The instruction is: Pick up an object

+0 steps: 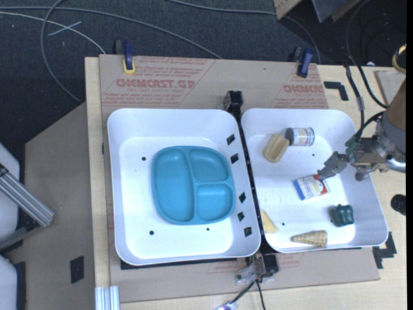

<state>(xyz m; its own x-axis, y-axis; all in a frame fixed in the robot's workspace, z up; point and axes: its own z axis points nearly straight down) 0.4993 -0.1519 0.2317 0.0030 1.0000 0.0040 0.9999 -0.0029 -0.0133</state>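
A: Target? Where?
B: Blue-white packet (312, 187), flat mid right bin (293, 116), gripper (332, 166) right at its upper corner.
A: Clenched on it?
B: Can't tell, fingers too blurry.
A: Others in that bin?
B: Small jar (300, 136) and tan block (275, 147) near far edge, green thing (341, 215) toward right edge, cone (310, 238) at near edge.
A: Left bin (122, 173)?
B: Blue divided plate (193, 184), centered.
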